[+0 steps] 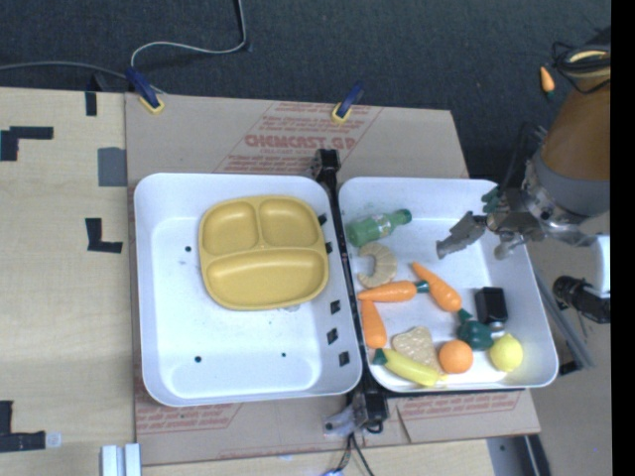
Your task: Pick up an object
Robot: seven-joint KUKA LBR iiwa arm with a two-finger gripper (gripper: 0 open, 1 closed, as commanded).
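- hovering over the upper right part of the right bin (516,380), the gripper (478,234) has its two fingers spread apart with nothing between them, so we read it as released and empty.
- we judge the step in hand to be the approach: no object is lifted yet, and the choice of target looks undecided.
- all the candidates lie in the right bin: a green bottle (377,227) near the top left, a beige ring-shaped piece (378,263) below it, three orange carrots (388,292) (438,287) (372,323) in the middle, a black block (491,303) near the right wall, and a banana (409,367), an orange (455,356) and a lemon (506,352) along the bottom edge.
- the nearest items to the fingers are the slanted carrot and the black block, both below the gripper; the next move, as we see it, calls for lowering over one of them with the fingers straddling it.
- crowding is the trouble: the carrots meet near their green tops, and the bottom row sits tightly packed, so a clean grasp there looks hard.
- the left bin (169,365) holds a yellow divided plate (264,250), well apart from the gripper.
- a black divider (335,236) runs between the two bins, and cardboard (298,137) lies beneath them.
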